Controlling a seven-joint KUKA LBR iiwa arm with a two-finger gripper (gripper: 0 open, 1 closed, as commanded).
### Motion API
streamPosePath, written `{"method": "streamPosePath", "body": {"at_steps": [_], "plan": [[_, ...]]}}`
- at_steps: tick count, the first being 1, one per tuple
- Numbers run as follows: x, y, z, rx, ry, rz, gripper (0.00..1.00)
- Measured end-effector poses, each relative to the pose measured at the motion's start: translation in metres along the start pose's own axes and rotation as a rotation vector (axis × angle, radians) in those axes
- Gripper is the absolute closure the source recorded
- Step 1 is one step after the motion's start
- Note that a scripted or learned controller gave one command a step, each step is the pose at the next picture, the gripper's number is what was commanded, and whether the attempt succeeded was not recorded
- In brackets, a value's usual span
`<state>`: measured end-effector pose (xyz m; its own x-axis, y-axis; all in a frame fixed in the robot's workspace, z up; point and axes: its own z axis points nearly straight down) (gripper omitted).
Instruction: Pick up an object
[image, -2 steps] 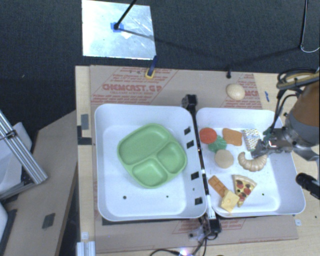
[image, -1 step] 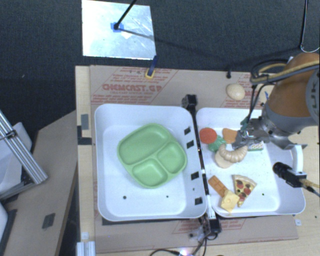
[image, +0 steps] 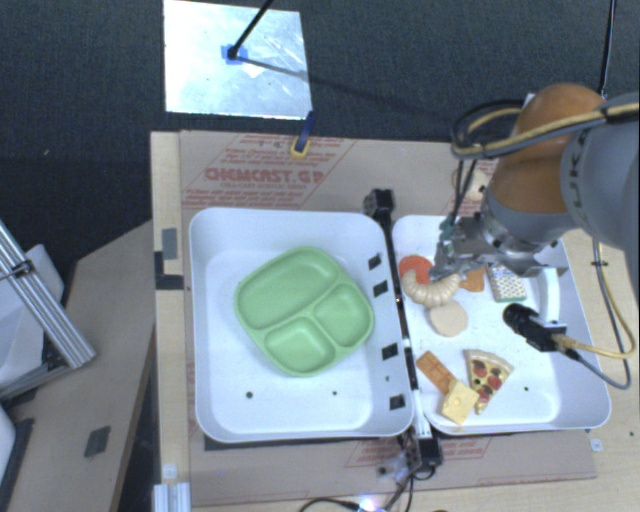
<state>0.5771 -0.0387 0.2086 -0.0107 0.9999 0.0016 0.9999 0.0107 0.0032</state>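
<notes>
A: Gripper (image: 447, 262) hangs low in the right bin (image: 580, 400), over the far left part, just above a curled beige toy (image: 431, 291) that looks like a shrimp or a croissant. How wide the jaws stand, one cannot tell; the wrist covers them. Nothing is seen between them.

B: Is the beige toy the thing to pick?

A: Probably yes, it lies nearest. It seems a light, stiff plastic food piece, smooth and a little slippery. Its curve is thick in the middle, so a hold across the middle of the arc seems safest; the thin ends may slip out.

B: What is around it?

A: An orange-red piece (image: 415, 268) touches its far end, and a pale round disc (image: 449, 320) lies just beside its near side. Both can be pushed when the jaws close. A green-white block (image: 507, 286) lies to the right, under the arm. A cracker (image: 434, 369), a cheese wedge (image: 460, 404) and a pizza slice (image: 488, 376) lie nearer, well apart. The green tray (image: 305, 310) sits alone in the left bin (image: 215, 300).
</notes>
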Motion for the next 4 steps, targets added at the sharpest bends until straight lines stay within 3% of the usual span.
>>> {"method": "streamPosePath", "body": {"at_steps": [2,3,4], "plan": [[0.079,0.074,-0.014,-0.003,0.0,0.001,1.0],[0.117,0.082,-0.018,0.0,-0.001,0.003,1.0],[0.123,0.094,-0.022,0.0,-0.002,0.004,1.0]]}}
